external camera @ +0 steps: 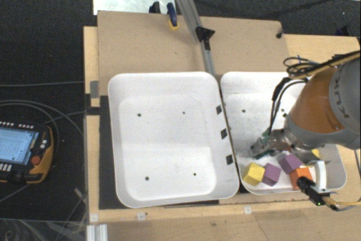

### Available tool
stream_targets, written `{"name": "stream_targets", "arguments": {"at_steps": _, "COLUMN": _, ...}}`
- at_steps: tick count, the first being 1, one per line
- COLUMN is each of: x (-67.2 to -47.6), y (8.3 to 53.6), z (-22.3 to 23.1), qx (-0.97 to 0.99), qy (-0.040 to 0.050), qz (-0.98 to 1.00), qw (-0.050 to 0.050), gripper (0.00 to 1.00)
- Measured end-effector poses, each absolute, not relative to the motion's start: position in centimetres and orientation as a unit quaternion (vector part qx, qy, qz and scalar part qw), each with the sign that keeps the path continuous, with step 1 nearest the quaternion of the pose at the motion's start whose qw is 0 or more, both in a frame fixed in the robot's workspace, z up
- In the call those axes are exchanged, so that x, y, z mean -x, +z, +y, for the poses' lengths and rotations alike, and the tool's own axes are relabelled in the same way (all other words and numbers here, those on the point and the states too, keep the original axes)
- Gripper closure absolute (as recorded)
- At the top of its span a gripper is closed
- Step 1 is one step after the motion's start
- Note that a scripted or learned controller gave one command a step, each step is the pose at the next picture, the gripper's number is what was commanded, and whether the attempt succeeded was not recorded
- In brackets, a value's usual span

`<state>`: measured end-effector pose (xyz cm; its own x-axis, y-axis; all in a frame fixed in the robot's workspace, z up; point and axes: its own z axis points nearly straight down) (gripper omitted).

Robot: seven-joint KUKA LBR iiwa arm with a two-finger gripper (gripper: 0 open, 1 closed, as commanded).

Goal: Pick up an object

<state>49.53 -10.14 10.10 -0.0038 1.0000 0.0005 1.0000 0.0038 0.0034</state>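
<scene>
The grey arm with the orange band [318, 104] reaches in from the right and bends down over the right shallow white plastic bin [248, 99]. Its tool [266, 147] is low inside this bin, near the middle of the bin floor, pointing to the left. The tool is dark and small from here, with a bit of green on it, and I cannot tell how it is set or if it holds anything.

The small objects lie together at the near side of the right bin. A yellow foam cube [254, 173] is the one most to the left, just near of the tool. Beside it, on its right, is a purple foam block [272, 174], and they look to be touching. A second purple block [291, 162] sits further right, partly under the arm's wrist. An orange block [299, 175] is near of it, at the bin's near right corner. No one of these blocks is clearly between the tool's ends.

The left shallow white plastic bin [121, 121] stands beside the right one on the brown wooden table [146, 42]. A handheld control pendant with a lit screen [22, 147] lies on the dark floor, far to the left.
</scene>
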Motion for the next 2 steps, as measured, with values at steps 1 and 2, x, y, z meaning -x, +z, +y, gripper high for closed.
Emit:
{"name": "stream_targets", "arguments": {"at_steps": 1, "x": -53.0, "y": 19.4, "z": -3.2, "qx": -0.703, "qy": 0.0043, "qz": 0.712, "qw": 0.003, "gripper": 1.0}}
{"name": "stream_targets", "arguments": {"at_steps": 2, "x": -51.6, "y": 19.0, "z": 4.3, "qx": -0.702, "qy": 0.0009, "qz": 0.712, "qw": -0.001, "gripper": 1.0}}
